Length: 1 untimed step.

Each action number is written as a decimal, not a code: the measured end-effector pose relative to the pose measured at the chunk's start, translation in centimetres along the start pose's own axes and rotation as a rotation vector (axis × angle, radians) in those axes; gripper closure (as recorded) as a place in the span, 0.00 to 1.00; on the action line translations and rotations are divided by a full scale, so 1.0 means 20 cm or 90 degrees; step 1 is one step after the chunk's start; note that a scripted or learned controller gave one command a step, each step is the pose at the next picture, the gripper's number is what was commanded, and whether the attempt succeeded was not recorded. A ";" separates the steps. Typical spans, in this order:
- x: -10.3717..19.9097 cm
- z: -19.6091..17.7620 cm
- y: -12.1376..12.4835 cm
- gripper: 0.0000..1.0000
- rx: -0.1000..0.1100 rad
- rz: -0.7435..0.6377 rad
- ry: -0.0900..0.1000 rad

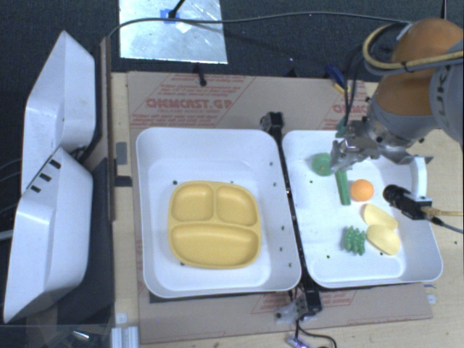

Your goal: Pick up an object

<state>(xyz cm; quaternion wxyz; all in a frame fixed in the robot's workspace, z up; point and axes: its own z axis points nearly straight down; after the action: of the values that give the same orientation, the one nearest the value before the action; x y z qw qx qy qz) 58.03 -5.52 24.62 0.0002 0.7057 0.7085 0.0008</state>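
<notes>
My gripper [341,159] hangs over the back left part of the right bin [424,267]. It is right above the far end of a long green stick [343,189], which points toward the front. A round green piece [320,164] lies just left of the gripper. To the right of the stick rests an orange ball [362,190]. Two yellow pieces [379,216] [384,239] lie nearer the front right, with a bumpy green piece [354,240] to their left. Nothing is seen lifted off the bin floor.
The left bin [156,194] holds a yellow divided plate [214,223] in its middle. A black divider clamp [272,121] sits between the bins at the back. The arm [413,85] comes in from the upper right. White housings [51,172] stand at the far left.
</notes>
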 end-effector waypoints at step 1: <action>0.25 0.07 0.04 1.00 0.001 0.000 0.000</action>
<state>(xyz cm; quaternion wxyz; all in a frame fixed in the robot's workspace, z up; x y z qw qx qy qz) 58.84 -0.45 23.24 -0.0004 0.7054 0.7088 0.0004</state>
